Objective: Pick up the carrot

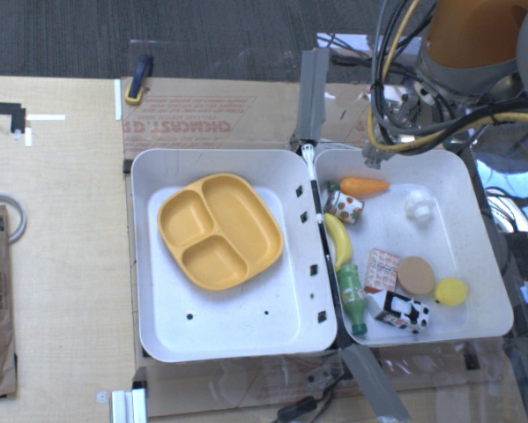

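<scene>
An orange carrot (364, 186) lies flat near the back left of the right bin (475, 192), just beyond a small printed can (345, 207). The arm's orange band and grey wrist (475, 25) hang above the right bin's back edge, wrapped in yellow and black cables. A small grey part (374, 155) under the cables sits just behind the carrot, apart from it. The fingers are hidden by the arm body and cables.
The left bin (149, 263) holds a yellow divided plate (219, 231). The right bin also holds a banana (338, 239), green bottle (352, 298), red-and-white packet (382, 270), tan disc (416, 276), yellow ball (451, 292), black-and-white toy (405, 311) and a white lump (418, 207).
</scene>
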`<state>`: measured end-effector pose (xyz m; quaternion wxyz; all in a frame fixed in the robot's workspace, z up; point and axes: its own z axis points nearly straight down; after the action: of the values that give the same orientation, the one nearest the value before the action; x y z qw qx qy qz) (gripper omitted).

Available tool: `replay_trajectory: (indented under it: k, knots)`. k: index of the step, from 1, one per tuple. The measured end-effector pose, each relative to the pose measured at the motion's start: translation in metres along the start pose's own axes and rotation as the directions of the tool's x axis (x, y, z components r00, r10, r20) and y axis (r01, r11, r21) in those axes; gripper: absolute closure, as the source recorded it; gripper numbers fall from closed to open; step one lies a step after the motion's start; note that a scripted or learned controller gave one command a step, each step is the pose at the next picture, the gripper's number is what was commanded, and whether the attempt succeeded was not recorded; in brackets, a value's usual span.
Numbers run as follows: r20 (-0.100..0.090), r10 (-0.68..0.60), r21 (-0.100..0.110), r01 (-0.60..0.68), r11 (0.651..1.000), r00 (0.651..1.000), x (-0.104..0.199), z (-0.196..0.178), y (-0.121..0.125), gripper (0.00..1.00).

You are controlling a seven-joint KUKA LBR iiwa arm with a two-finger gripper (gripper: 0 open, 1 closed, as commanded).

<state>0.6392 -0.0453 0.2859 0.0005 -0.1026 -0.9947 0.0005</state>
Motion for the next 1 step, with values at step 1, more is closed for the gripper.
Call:
replay_trajectory:
  k: [1]
  knots:
    - [0.001, 0.003, 0.0, -0.003, 1.0, 1.0, -0.0025, -0.0065, -0.0005, 1.0]
